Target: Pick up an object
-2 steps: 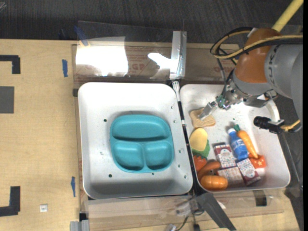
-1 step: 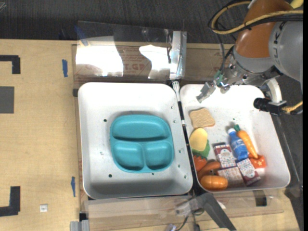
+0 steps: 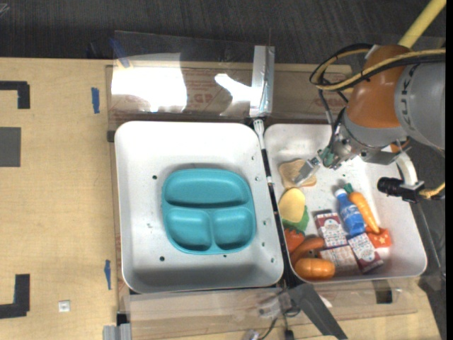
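We see two white bins on the bench point(image 3: 49, 190): the left bin point(image 3: 134, 154) at frame centre holds one teal divided tray point(image 3: 209, 209), and the right bin point(image 3: 407, 239) holds a heap of toy food along its lower half. We count one tan bread piece point(image 3: 291, 170), one yellow lemon point(image 3: 291, 205), one blue bottle point(image 3: 348, 213), one carrot point(image 3: 366, 211) and two red-and-white cartons point(image 3: 354, 243). The hand point(image 3: 311, 167) sits in the bin's upper left, its tips at the bread piece's right edge; whether they are spread or pressed together we cannot tell.
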You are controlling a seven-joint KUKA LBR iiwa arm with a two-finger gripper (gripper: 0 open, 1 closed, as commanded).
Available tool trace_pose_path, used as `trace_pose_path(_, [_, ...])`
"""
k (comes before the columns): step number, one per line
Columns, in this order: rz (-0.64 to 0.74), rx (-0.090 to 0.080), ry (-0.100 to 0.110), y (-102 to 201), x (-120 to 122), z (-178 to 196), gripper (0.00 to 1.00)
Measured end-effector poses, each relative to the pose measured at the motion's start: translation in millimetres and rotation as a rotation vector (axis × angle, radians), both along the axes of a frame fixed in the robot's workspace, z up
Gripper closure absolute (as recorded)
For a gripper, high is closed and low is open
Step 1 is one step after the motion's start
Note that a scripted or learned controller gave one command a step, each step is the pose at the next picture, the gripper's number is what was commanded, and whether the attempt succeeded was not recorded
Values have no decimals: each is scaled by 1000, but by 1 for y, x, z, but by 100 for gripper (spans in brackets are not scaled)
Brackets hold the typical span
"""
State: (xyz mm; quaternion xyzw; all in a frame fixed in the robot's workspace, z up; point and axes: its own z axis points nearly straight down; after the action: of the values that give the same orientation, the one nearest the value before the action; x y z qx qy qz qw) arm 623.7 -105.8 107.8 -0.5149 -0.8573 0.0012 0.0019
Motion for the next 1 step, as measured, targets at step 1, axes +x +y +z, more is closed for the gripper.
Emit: trace_pose_path(1, [-1, 0, -10, 0, 3, 14, 100])
